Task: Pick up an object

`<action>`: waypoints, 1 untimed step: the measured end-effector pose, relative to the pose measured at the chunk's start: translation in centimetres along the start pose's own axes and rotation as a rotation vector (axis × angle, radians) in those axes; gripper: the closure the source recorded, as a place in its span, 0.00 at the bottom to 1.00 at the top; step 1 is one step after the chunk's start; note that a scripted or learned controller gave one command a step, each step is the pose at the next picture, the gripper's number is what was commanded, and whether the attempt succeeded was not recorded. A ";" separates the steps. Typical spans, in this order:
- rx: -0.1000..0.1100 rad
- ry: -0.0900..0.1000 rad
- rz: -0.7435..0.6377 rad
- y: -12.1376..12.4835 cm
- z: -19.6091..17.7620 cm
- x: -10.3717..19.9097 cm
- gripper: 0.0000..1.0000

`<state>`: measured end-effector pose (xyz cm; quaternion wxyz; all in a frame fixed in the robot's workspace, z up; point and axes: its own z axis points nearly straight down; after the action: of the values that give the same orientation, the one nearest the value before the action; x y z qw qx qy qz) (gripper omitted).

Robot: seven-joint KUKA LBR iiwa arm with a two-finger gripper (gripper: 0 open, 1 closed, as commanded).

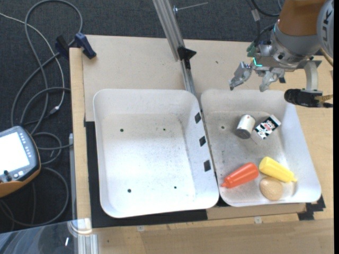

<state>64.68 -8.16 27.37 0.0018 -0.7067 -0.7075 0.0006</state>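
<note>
Above the right bin's point(310, 168) far rim hangs the gripper point(253, 80), jaws apart, nothing between. White can point(245, 126) lies nearer, below.

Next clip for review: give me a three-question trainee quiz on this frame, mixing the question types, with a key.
1. True or false: the hand is down among the objects in the right bin.
2. How many objects lie in the right bin?
3. Which object lies nearest the bin's front edge? A) white cylinder B) tan rounded object C) black-and-white box

Key: 1 false, it sits above the bin's far rim, holding nothing. 2 five, counting the orange carrot-shaped toy and the yellow toy. 3 B.
</note>
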 end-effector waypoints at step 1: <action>0.003 -0.001 0.001 -0.1 4.2 0.1 0.00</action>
<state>64.58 -8.04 23.16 0.0028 -0.7070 -0.7072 0.0021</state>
